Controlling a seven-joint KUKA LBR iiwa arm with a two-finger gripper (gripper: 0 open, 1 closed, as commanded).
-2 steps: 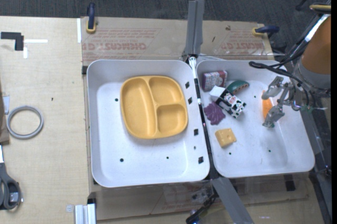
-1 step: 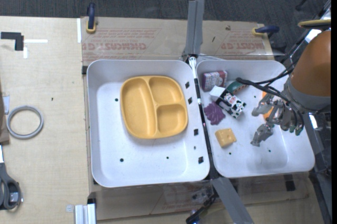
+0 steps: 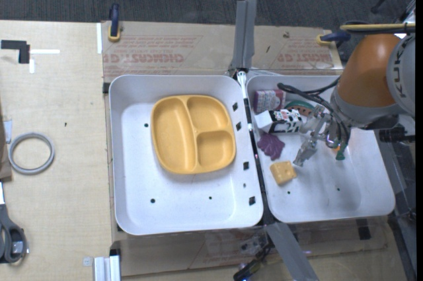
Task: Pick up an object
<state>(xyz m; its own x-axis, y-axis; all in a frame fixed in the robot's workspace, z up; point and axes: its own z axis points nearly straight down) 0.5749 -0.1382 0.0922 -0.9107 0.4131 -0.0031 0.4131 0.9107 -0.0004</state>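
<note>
The bench (image 3: pixel 53 220) is showing pale wood on the left, and a cardboard sheet (image 3: pixel 172 48) is lying along its far side with red print that appears mirrored and too faint to read. The left bin (image 3: pixel 132 207) is holding a yellow divided plate (image 3: pixel 193 133) with three sections. The right bin (image 3: pixel 344 203) is sitting just beside it, touching along the middle. The arm (image 3: pixel 373 78) is reaching in from the right, its orange band hanging over the right bin's far right part; part of a dark lettered name is showing on its grey casing at the right edge. The gripper (image 3: pixel 305 153) is pointing down over the right bin with its fingers parted, grasping nothing. Just left of it, a yellow sponge-like block (image 3: pixel 283 172) is lying near a purple scrap (image 3: pixel 270 144), a black-and-white cow-patterned toy (image 3: pixel 285 120) and a pinkish cup (image 3: pixel 267 100). A grey tape roll (image 3: pixel 30 153) is resting on the bench at far left.
</note>
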